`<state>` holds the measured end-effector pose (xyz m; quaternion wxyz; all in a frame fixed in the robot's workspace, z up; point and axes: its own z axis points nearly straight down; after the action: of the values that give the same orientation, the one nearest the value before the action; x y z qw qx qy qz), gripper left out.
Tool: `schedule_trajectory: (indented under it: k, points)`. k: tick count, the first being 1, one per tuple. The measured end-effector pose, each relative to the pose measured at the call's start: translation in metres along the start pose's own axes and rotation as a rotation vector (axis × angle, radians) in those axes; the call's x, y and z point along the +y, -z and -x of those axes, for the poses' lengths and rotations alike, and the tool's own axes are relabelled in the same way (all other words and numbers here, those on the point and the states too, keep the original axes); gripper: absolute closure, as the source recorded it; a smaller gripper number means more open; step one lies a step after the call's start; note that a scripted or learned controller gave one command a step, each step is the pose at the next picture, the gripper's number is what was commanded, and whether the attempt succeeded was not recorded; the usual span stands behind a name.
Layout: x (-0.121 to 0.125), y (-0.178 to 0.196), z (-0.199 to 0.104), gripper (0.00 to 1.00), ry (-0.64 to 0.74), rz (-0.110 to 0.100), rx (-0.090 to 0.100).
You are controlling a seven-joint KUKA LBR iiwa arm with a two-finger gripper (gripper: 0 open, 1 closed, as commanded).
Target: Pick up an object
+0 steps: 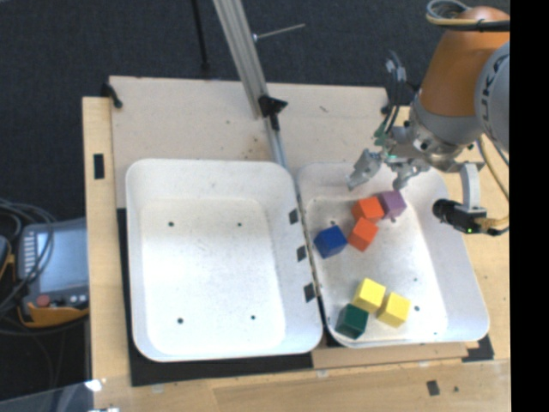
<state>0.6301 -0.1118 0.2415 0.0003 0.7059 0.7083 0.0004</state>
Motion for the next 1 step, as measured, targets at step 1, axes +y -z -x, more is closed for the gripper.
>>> schedule_trajectory:
  k: [1]
  points:
    - [0.0, 0.0, -0.0001, 0.0, 0.0, 0.0, 0.0]
